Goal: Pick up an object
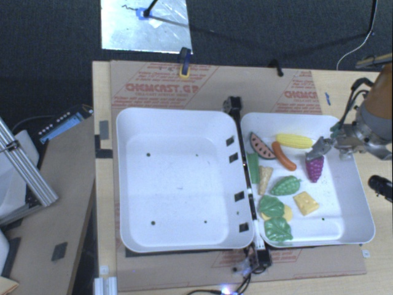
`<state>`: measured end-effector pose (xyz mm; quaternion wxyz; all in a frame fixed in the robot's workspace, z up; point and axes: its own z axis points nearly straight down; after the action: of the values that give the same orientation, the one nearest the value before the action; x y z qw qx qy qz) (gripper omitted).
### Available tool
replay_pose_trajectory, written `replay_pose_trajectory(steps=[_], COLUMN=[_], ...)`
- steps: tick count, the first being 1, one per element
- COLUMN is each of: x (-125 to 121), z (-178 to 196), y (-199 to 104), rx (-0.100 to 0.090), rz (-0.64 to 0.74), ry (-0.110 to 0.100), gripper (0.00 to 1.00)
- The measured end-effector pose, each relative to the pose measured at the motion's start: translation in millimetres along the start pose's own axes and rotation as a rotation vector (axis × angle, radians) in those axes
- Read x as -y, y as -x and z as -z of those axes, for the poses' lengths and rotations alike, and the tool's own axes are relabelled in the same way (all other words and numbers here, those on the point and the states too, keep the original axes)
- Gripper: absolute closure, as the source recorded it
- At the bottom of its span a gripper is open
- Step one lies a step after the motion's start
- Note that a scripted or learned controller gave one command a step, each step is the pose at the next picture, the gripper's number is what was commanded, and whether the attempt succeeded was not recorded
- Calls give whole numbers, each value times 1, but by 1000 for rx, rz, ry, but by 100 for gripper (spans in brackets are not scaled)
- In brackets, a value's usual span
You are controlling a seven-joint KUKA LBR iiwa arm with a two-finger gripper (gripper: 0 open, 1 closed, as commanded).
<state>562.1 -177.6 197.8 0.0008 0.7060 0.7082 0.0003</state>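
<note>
Table: I see a pale wooden table (98, 91) on dark carpet, with a sheet of printed cardboard (202, 82) under two shallow white bins set side by side.
Left bin: the left bin (132, 125) carries no objects that I can make out.
Right bin: the right bin (356, 217) holds all the toy food: a watermelon slice (261, 146), a corn cob (294, 141), a red sausage (284, 156), a purple grape bunch (314, 167), a yellow cheese wedge (305, 203), a pale wedge (264, 179) and several green leafy pieces (285, 185) toward the near rim.
Arm: my arm (376, 112) reaches in from the right, over the far right part of the right bin.
End effector: the end effector (328, 145) sits just above and beside the grape bunch; I cannot tell whether it is released or clenched, and I see nothing held in it.
Task's thing: the grape bunch looks like the nearest candidate, lying on the bin floor just below the tool, apart from the sausage and the cheese.
Step in hand: I judge this as the approach, before any grasp.
Next move: I would centre the tool over the grape bunch, descend to straddle it, then close and lift straight up, keeping clear of the sausage to its left.
</note>
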Motion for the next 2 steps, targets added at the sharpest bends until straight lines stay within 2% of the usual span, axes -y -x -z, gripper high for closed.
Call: replay_pose_trajectory(steps=[1,2], x=[59,77], z=[-36,-117], y=[-69,-94], rx=[-5,-4], rz=[5,-1], ry=[-8,-6], gripper=[0,0])
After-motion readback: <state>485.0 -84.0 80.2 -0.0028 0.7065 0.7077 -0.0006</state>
